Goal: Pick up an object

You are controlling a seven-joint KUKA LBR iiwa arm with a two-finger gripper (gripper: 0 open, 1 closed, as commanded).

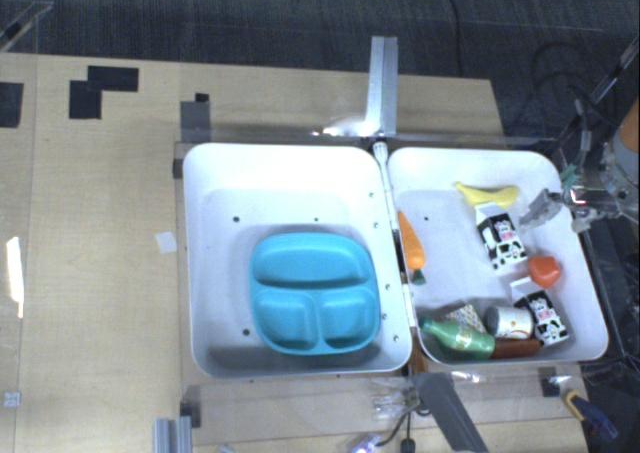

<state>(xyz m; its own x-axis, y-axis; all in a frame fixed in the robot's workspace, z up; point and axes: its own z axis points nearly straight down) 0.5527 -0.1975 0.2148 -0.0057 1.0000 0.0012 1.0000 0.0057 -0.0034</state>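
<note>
Green bottle lies on its side, glossy, white-labelled.

No lettering is legible; the two black-and-white cartons bear cow-like patches, too small to read.

Yellow banana flat in right bin's far end

The light wooden bench bears 2 shallow white bins, left and right, side by side.
</note>
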